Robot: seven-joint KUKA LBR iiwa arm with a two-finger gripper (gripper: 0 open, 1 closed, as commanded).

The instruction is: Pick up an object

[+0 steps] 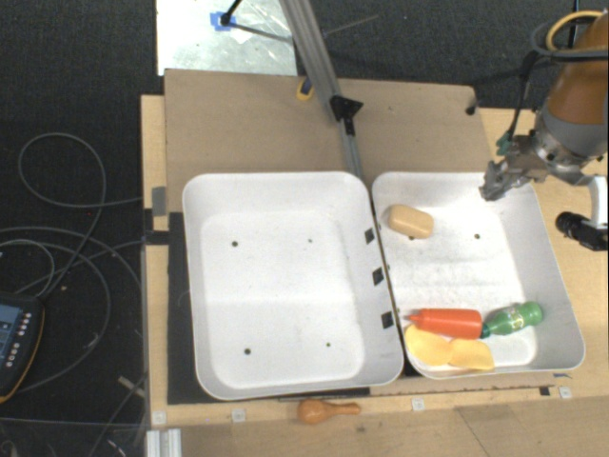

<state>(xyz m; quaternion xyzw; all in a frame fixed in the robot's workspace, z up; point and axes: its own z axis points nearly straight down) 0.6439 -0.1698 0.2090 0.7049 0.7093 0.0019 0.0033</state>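
Two shallow white bins sat side by side on a brown counter. The left bin showed only its white floor with small dark holes. The right bin held the objects. A pale tan, rounded block, like a bar of soap, lay near its upper left corner. Along its lower edge lay an orange-red carrot shape, end to end with a green bottle with a white neck. Just below the carrot, two soft yellow pieces lay touching each other. No writing or labels could be read on any of them.

The arm came in from the right. Its claw hung over the right bin's upper right corner, well apart from every object, with nothing in it. Whether it was apart or together could not be told.

A small orange-brown, pear-shaped thing lay on the counter's front edge, outside the bins. A grey pole slanted across the counter from the top. Dark carpet with looping cables surrounded the counter, and a handheld screen device lay at far left.
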